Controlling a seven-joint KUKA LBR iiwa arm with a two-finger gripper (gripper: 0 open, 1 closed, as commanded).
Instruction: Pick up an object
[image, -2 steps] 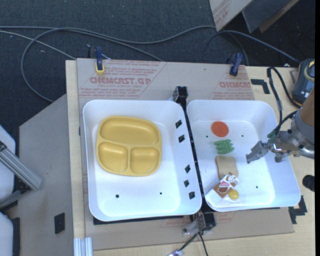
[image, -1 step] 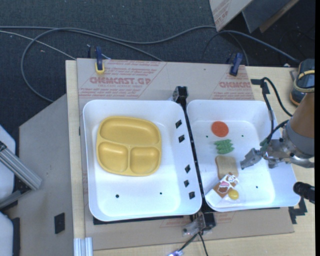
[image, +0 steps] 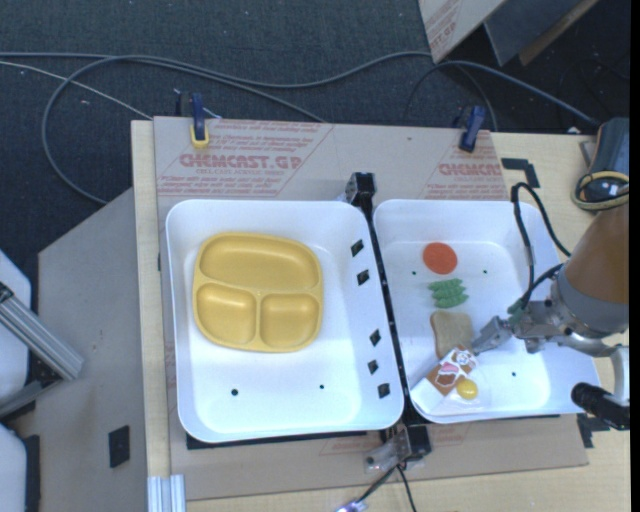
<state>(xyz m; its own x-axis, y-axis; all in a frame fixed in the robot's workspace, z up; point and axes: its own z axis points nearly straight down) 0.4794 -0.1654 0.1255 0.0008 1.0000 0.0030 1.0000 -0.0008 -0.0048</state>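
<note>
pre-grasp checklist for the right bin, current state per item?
1. Targets present in right bin: ok. Red round piece, green piece, tan slice, small packet and yellow piece.
2. Gripper over right bin: ok, beside the tan slice.
3. Object between fingers: not ok, none seen.
4. Finger opening: cannot tell.
5. Target isolated: not ok, the packet touches the tan slice and the yellow piece.

Divided plate (image: 258, 291) in left bin (image: 190, 390); food pieces (image: 447, 300) in right bin (image: 530, 395).
</note>
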